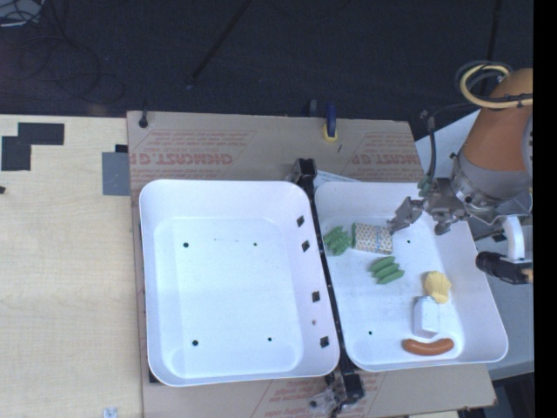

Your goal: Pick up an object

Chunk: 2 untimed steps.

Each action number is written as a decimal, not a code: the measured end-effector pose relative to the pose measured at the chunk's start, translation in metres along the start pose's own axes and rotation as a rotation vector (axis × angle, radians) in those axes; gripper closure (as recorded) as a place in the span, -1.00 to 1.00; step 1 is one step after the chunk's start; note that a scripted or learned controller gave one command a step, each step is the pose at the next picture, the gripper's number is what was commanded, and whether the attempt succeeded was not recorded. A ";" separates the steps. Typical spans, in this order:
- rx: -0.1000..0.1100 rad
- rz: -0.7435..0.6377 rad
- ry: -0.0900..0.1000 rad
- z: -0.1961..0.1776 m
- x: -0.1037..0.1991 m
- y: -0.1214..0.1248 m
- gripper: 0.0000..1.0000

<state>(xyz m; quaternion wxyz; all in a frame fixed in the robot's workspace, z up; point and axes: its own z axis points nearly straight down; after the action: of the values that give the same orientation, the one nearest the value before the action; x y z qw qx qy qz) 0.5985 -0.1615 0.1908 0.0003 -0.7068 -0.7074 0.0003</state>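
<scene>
The right bin (487, 320) holds several small objects: a green leafy piece (337, 239), a white-and-green patterned block (372, 238), a green pea pod (385, 270), a yellow piece (437, 286), a white block (426, 316) and an orange-red sausage (428, 347). My gripper (422, 219) hangs over the bin's upper right part, to the right of the patterned block and apart from it. It is open, with nothing between its fingers. The orange-banded wrist (500, 138) rises behind it at the right edge.
The left bin (157, 233) lies beside the right one, with a black divider strip (315, 268) between them. Both rest on a cardboard sheet (226, 151) on the wooden bench (61, 277). A blue-and-yellow clamp (331, 124) stands at the cardboard's far edge.
</scene>
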 end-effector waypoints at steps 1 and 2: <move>0.006 0.004 0.002 0.108 -0.004 -0.070 -1.00; -0.016 -0.002 -0.004 -0.058 0.000 -0.035 -1.00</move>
<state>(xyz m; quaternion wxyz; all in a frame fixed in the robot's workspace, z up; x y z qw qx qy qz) 0.5631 -0.1620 0.2493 -0.0066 -0.7061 -0.7081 -0.0039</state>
